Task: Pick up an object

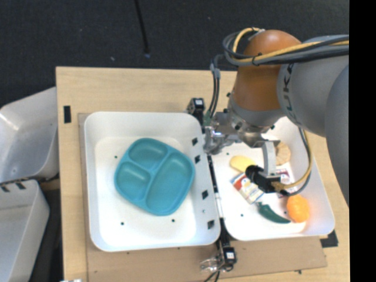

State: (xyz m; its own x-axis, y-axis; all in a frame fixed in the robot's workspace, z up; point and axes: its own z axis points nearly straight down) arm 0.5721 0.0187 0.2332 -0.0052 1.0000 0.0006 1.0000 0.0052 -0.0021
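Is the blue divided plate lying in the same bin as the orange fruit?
No. The blue divided plate lies alone in the left bin, while the orange fruit sits in the right bin.

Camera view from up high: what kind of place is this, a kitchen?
Probably a robot lab, not a kitchen. A grey robot arm reaches over two white bins on a wooden bench. One holds a blue divided plate, the other small items like an orange.
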